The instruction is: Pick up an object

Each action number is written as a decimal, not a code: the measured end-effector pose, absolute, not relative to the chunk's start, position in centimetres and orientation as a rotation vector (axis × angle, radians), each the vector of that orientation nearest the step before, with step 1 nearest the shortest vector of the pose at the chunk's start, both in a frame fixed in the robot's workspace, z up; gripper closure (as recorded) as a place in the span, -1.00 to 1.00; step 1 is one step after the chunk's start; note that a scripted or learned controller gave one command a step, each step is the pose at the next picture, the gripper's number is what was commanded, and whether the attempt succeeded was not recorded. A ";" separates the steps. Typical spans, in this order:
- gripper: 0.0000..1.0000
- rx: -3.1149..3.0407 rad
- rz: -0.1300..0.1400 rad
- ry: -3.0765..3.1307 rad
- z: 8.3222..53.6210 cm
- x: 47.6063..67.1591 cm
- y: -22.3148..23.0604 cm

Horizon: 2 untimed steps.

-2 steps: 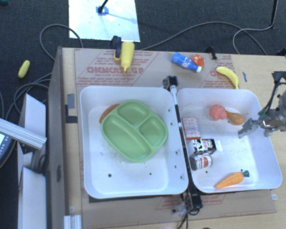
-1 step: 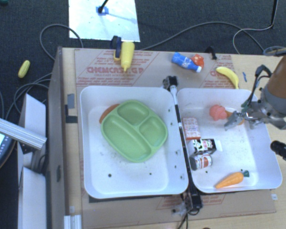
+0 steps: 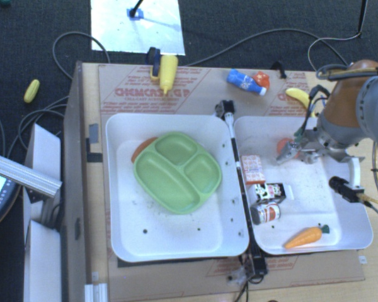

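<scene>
The jaws (image 3: 288, 154) hung low in the right bin (image 3: 353, 231), just beside a red-orange object (image 3: 283, 145). I couldn't tell whether they gripped it. Nothing looked lifted yet.

One fixed camera looks down at a slant on both white bins (image 3: 176, 244) from above.

2 shallow white bins (image 3: 123, 231). Left bin: 1 green divided plastic plate (image 3: 176, 172). Right bin: 1 orange toy carrot (image 3: 305, 236), 1 small red-and-white carton (image 3: 252, 168), 1 black-and-white carton (image 3: 269, 192), 1 small can (image 3: 265, 214).
</scene>
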State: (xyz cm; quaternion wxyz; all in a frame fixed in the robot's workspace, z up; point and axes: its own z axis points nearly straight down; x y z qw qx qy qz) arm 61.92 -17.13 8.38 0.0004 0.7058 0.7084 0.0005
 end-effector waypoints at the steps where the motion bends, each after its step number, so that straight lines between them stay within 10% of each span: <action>1: -1.00 2.218 0.001 2.226 8.5 66.2 -13.3; 2: 1.00 2.211 0.002 2.228 9.6 66.3 -13.4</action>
